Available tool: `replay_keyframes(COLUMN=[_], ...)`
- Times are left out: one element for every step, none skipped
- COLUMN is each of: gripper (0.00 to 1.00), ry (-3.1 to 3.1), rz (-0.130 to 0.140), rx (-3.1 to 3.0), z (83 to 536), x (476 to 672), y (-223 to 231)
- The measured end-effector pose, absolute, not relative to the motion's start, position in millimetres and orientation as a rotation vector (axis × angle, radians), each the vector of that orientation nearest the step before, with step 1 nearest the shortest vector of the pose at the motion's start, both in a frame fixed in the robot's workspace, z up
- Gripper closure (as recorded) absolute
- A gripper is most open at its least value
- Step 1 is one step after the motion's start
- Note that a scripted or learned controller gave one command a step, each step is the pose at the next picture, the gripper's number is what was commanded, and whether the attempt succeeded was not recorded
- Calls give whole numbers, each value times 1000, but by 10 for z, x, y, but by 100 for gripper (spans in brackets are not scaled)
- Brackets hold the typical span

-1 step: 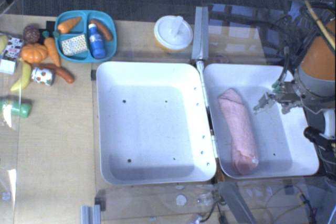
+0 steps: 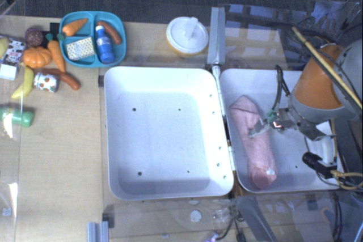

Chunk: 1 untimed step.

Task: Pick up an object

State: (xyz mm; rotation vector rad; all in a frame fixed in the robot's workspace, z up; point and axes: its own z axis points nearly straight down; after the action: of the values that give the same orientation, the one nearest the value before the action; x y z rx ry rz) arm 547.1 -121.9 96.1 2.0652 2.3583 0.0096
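1. A pink roll [image 2: 256, 141] is seen lying in the right bin [image 2: 295, 178], toward that bin's left wall, its long axis running from the upper left down toward the lower right at a steep slant.

2. The gripper [image 2: 262, 126] is seen at the roll's right flank, about a third of the way down its length, with the grey arm [image 2: 317, 88] and its orange band reaching in from the right.

3. Whether the gripper is open or closed cannot be told: the tip is small and blurred against the pink surface, and no grasp can be claimed.

4. The coming move is judged to turn on one relation: the roll lies just left of the tool, touching or nearly so, and its long axis runs across the arm's line of reach, so a grip would have to be taken across the narrow width.

5. The left bin [image 2: 164, 178] is shown beside it, well apart from the tool.

6. Toy food [image 2: 51, 59] and a blue tray [image 2: 116, 25] are pictured on the bench at far left, and a lidded cup [image 2: 187, 35] behind the bins.
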Motion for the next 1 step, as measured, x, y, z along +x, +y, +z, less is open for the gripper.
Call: replay_keyframes(gripper=[0], ry=[2513], rz=[12], rx=[1861], z=[910], x=[5726], y=[-1000])
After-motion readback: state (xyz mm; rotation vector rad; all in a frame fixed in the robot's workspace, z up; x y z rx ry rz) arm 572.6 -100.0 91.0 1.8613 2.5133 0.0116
